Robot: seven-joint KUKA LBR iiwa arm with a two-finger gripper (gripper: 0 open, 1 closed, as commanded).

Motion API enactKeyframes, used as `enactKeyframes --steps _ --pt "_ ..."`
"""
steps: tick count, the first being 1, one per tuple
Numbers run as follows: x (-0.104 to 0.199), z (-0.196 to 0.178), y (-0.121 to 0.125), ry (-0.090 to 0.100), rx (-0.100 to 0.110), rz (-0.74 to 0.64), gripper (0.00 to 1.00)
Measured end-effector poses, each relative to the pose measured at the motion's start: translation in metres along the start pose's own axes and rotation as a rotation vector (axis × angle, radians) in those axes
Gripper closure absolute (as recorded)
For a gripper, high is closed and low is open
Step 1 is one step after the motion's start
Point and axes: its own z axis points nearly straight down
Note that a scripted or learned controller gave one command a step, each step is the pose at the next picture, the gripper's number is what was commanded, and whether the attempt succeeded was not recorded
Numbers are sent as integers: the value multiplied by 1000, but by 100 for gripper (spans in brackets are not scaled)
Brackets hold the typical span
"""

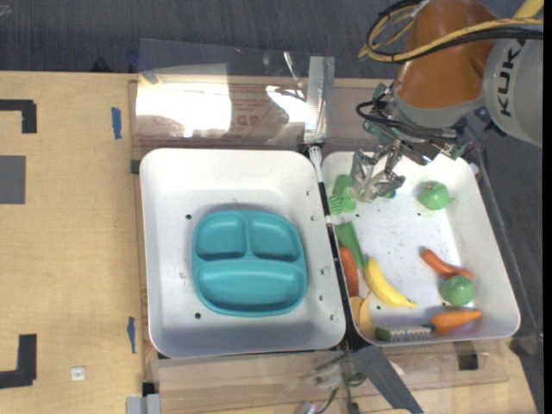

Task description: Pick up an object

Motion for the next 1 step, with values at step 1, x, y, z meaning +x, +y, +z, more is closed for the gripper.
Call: enactKeyframes --steps 1 --pt "7 -92 -10 -13 18 125 100"
